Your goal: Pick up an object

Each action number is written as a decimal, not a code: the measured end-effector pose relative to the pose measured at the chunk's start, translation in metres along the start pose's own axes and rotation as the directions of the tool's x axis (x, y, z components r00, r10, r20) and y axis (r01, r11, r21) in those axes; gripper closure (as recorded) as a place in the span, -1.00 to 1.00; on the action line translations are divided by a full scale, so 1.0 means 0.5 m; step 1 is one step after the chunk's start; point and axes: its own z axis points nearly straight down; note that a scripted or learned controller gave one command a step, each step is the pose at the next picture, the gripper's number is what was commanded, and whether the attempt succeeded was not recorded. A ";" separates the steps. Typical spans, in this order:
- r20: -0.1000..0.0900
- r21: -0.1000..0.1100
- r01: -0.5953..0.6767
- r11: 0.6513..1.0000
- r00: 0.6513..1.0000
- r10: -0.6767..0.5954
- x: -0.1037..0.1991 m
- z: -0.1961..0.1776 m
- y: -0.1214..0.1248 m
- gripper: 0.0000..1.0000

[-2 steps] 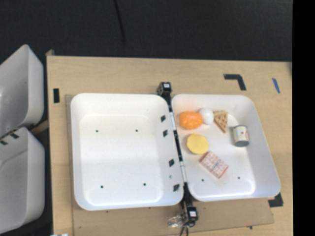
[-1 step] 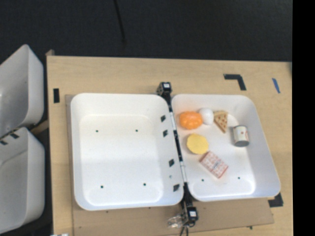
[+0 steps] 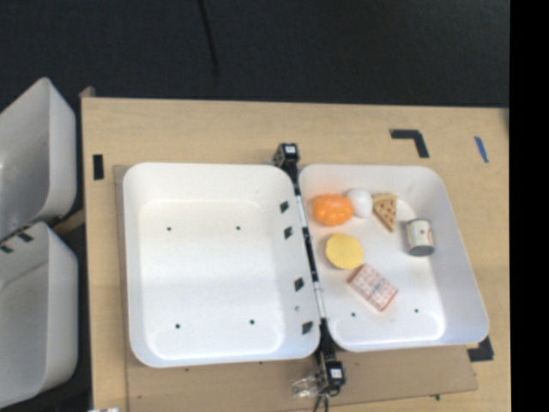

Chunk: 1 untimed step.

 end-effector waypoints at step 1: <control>-0.002 0.005 0.007 1.000 1.000 -0.007 0.000 0.001 -0.002 1.00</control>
